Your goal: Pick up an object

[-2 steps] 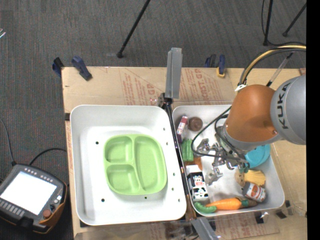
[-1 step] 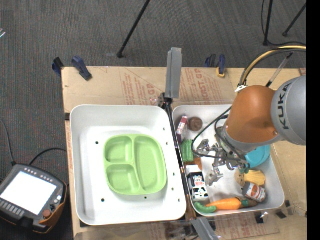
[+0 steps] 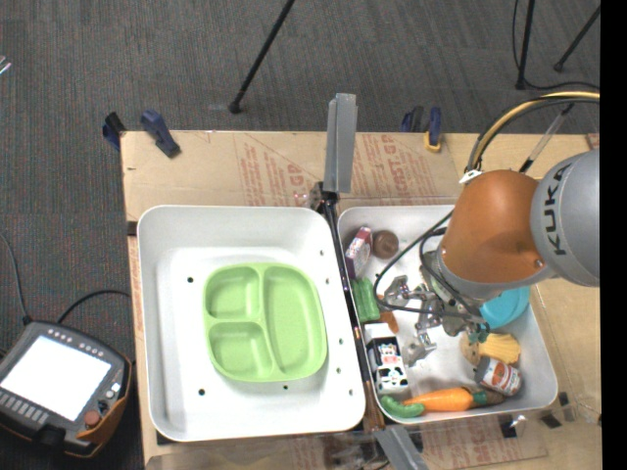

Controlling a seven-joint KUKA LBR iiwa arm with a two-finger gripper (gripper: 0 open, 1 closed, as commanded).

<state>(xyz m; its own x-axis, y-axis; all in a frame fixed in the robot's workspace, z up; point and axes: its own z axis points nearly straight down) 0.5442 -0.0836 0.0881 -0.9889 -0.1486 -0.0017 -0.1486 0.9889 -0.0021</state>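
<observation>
Orange toy carrot (image 3: 443, 399), green-tipped, flat in right bin (image 3: 545, 375)

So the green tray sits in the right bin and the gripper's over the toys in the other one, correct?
Not quite. The camera view shows the green tray in the left bin. The gripper is over the toys in the right bin, above the carrot.

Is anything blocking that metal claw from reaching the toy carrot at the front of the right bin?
Nothing visible lies between them. The gripper hangs over the right bin, and the toy carrot lies uncovered below it against the front wall, with a small can beside it.
</observation>
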